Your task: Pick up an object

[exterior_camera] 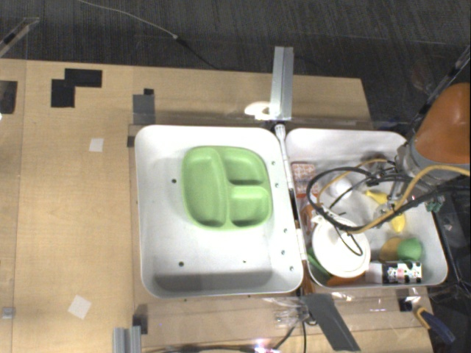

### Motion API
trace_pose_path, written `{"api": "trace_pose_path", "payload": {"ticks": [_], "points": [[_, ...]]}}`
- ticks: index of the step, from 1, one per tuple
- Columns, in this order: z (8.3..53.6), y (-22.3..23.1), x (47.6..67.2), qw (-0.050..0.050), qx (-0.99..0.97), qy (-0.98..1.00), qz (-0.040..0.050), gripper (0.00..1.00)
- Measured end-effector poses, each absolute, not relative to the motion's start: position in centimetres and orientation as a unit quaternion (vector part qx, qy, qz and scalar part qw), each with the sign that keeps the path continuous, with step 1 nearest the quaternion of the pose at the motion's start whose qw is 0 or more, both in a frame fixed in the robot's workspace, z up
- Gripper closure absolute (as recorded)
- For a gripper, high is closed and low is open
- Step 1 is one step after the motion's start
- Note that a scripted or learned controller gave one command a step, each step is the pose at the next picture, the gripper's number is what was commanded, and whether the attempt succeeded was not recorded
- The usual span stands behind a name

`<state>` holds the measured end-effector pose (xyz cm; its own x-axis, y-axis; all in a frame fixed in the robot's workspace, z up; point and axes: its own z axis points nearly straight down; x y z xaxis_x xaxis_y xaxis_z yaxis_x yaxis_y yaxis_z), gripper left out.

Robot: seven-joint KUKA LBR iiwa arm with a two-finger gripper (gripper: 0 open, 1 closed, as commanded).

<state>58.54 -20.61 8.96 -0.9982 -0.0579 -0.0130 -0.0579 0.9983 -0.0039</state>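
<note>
Green divided plate lies flat, long axis near-vertical in view.

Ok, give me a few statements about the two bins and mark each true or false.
1. The green tray lies in the left bin. True.
2. The tray has one undivided well. False: it has several compartments.
3. The arm reaches over the right bin. True.
4. A green ball lies in the left bin. False: it lies in the right bin.
5. The white cup lies in the right bin. True.
</note>
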Motion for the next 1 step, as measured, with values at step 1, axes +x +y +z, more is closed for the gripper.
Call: {"api": "trace_pose_path", "payload": {"ticks": [1], "points": [[9.06,-16.64,56.06,0.009,0.048,0.999,-0.0015,0.0]]}}
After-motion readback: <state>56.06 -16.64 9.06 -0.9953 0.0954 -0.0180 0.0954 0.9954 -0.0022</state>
